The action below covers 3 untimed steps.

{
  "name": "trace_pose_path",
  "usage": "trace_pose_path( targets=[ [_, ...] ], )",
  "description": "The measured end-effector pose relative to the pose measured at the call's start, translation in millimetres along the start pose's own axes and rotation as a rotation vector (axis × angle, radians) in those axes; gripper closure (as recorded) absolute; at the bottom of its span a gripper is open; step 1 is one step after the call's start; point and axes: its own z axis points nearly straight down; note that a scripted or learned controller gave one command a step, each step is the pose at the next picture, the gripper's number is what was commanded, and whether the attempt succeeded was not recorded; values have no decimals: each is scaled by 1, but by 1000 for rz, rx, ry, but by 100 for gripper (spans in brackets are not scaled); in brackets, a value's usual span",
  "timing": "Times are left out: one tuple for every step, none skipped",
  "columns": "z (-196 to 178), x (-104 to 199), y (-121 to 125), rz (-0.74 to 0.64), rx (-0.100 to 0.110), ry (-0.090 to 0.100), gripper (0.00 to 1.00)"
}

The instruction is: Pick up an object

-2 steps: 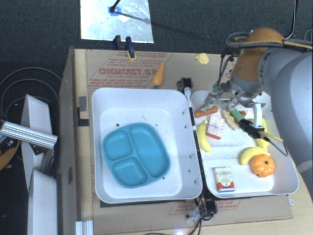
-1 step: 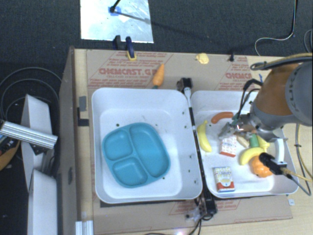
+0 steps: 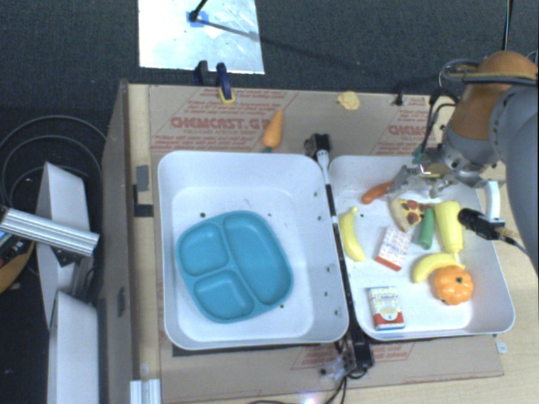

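Seen from above in the camera view, the grey arm with its orange band (image 3: pixel 498 99) reaches in from 3 o'clock. Its pincer (image 3: pixel 425 175) hangs over the 12 o'clock part of the shallow white right bin (image 3: pixel 442 320); whether it is released or clenched I cannot tell.

All the things open to picking crowd this bin. Just beside the pincer, toward 7 o'clock, lies a tan toy pizza slice with red spots (image 3: pixel 409 213), and at the slice's 10 o'clock lies a small orange plastic carrot (image 3: pixel 376 193). At the slice's 3 o'clock a short green plastic vegetable (image 3: pixel 427 226) lies against a long yellow plastic corn cob (image 3: pixel 449 225), the two side by side. Below them, toward 6 o'clock, a curved yellow plastic banana (image 3: pixel 432 265) touches a round orange toy pumpkin (image 3: pixel 452 285). A flat red-and-white packet (image 3: pixel 393 248) lies near the bin's middle. A second yellow banana (image 3: pixel 349 235) lies along the wall at 9 o'clock, and a small white box with a red label (image 3: pixel 386 307) sits near the 7 o'clock corner.

The shallow white left bin (image 3: pixel 244 183) holds a blue plastic plate with three compartments (image 3: pixel 234 263), set toward 6 o'clock. A black clip (image 3: pixel 318 146) sits at 12 o'clock where the two bins meet.

On the printed cardboard worktop (image 3: pixel 210 123) beyond the bins, a second orange carrot (image 3: pixel 272 130) lies just off the left bin's 12 o'clock rim, and a small yellow scrap (image 3: pixel 349 101) lies well apart from it, toward 2 o'clock.
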Motion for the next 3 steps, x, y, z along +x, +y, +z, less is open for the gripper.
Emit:
trace_pose_path(
  targets=[
    [5, 37, -68, 8, -22, -6, 0],
    [-7, 36, -64, 7, -31, -7, 100],
    [-5, 37, -65, 7, -26, -6, 0]
  ],
)
